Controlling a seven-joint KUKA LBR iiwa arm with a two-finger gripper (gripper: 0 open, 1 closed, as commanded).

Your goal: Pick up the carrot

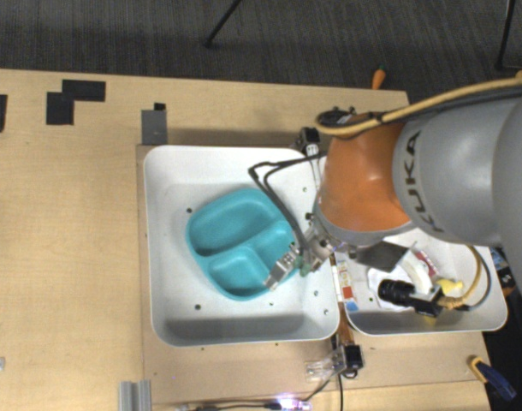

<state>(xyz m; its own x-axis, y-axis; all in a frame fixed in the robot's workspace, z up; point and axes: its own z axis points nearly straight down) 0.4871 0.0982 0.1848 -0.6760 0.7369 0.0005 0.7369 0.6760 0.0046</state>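
Over the left bin point(163, 255), seen from the camera up above, your claw point(286, 265) hangs low at the right edge of the blue-green dish point(231, 229). It looks like it touches the rim of the dish or is just above it. I cannot tell if the claw is open or closed, because it is small and partly tucked under the wrist.

The carrot is hard to find. A tiny green bit point(305, 269) sits just beside the claw, between the dish and the bin wall. It may be the leafy end of the carrot, but I cannot tell. The big grey arm point(449, 169) with its orange band point(359, 187) covers the place where the two bins meet, so the rest could be hidden under there. In the right bin point(492, 315) you can see a white and red thing point(421, 268) and a small yellow thing point(450, 288). Neither looks like a carrot.

To do this step well, I think you should first be sure where the carrot is. Lift the arm a little so the camera can see under it. Then come straight down over the middle of the carrot with the claw wide. Keep away from the dish rim, or the claw may bump it or grab the dish by mistake. Close gently, lift slowly, and check that the carrot comes up too.
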